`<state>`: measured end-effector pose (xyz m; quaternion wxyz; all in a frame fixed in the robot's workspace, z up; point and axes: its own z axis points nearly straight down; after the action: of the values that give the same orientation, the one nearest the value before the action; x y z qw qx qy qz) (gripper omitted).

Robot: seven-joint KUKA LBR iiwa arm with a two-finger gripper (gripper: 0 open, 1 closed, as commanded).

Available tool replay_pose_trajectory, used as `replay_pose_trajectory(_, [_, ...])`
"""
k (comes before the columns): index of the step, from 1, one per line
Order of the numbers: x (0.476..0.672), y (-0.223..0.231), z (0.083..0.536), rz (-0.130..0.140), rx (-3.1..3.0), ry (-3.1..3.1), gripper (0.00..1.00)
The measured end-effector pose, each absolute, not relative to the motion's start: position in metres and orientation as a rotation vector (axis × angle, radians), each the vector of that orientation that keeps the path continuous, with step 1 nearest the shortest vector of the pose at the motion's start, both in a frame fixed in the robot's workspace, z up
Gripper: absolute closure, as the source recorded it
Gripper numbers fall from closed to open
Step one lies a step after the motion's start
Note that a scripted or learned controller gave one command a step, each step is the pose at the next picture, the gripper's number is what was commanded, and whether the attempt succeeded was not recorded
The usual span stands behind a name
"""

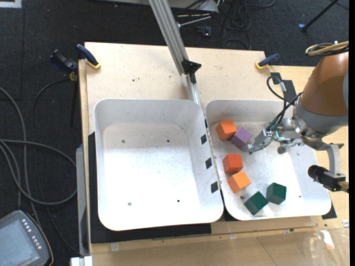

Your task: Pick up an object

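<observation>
The purple block sits in the right bin, touching the orange block just behind it, and my gripper is down right beside it on the side away from the left bin. Whether my fingers are apart or together I cannot tell from here, and I see nothing between them. By my reckoning nothing is picked up yet, the grab and lift remain; past the purple block lie a red block, another orange block and two green blocks.
</observation>
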<state>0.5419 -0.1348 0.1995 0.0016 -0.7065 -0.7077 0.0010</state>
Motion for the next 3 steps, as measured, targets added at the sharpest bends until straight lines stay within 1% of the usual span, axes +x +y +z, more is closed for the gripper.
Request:
replay_pose_trajectory(1, [0.543,-0.135,0.201,0.000,-2.221,-2.222,0.00])
replay_pose_trajectory(2, [0.540,-0.135,0.137,0.006,-2.219,-2.216,0.00])
replay_pose_trajectory(3, [0.546,-0.136,0.121,-0.017,-2.230,-2.235,0.00])
